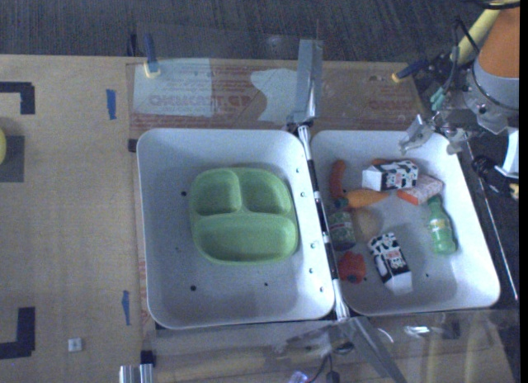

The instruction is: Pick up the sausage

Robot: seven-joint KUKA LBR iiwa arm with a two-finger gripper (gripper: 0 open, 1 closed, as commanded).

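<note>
Gripper [429, 130] hangs over my right bin's [483, 278] upper-right rim, fingers apart and gripping nothing, while the sausage [337, 177] lies well left near the bins' divider.

Sausage [337, 177] lies upright along right bin's [478, 282] left wall, close to the divider: tight on that side. Carrot [368, 198] touches its lower end; milk carton [391, 177] just right. Open floor above sausage toward the top rim. Right bin's lower-right floor open. Green bottle [440, 228] well apart.
</note>
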